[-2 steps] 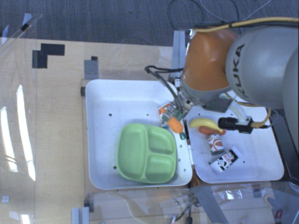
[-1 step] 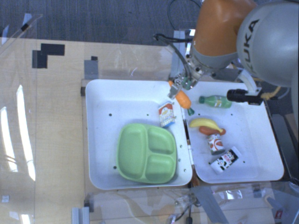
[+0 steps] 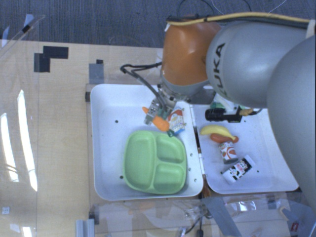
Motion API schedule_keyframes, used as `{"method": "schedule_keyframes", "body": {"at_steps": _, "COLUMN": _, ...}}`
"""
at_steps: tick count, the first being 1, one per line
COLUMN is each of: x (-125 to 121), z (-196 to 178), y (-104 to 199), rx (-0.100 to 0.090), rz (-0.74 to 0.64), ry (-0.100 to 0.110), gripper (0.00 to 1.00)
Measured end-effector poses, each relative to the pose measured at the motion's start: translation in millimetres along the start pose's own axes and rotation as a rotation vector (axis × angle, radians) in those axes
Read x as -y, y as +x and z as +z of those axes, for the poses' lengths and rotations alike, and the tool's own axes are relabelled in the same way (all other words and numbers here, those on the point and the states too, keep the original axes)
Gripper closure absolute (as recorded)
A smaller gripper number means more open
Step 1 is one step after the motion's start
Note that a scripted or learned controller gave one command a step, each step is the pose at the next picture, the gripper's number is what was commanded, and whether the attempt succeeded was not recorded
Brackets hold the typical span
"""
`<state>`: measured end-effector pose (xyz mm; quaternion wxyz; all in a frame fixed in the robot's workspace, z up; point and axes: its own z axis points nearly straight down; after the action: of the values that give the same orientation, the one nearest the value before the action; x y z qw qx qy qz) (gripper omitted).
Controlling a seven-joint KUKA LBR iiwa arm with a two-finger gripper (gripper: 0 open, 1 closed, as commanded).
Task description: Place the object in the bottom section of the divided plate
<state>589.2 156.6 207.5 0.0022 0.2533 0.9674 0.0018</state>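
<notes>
Orange and small, a carrot-like object (image 3: 159, 123) sits right at the tip of the gripper (image 3: 157, 113), over the far part of the left bin (image 3: 106, 132). The fingers seem to meet around its upper end, though from where I stand I cannot tell for sure whether they are pinching it or just touching it. It hangs just beyond the top edge of the green divided plate (image 3: 155, 162), not over any of its sections. A small printed packet (image 3: 176, 121) lies just beside the carrot, toward the wall between the bins. The plate rests in the near half of the left bin. In the right bin (image 3: 266, 177) lie a banana (image 3: 216, 130), a reddish piece (image 3: 224, 138) touching it, a small can (image 3: 228, 152) and a black-and-white carton (image 3: 237, 169).
</notes>
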Motion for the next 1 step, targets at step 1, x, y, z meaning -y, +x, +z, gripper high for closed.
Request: {"method": "schedule_keyframes", "body": {"at_steps": 1, "x": 0.3, "z": -0.1, "y": -0.4, "rx": 0.000, "rz": 0.001, "ry": 0.000, "gripper": 0.00}}
